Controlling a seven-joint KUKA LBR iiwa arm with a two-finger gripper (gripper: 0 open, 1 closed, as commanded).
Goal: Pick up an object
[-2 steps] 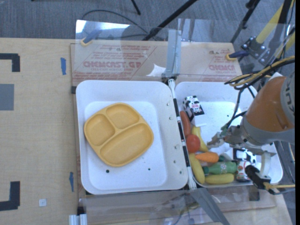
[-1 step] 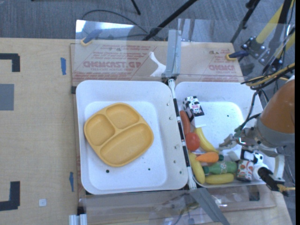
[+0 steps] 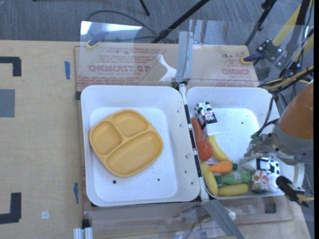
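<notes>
Camera view: tool (image 3: 262, 159) poised low over right bin (image 3: 239, 97), grip state cannot be told; crowded toy food (image 3: 225, 177) risks glancing, empty grasp.

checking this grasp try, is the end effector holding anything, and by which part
Cannot be told. The end effector sits low over the right bin, beside the toy food pile, and the view shows no item clearly between its fingers.
</notes>
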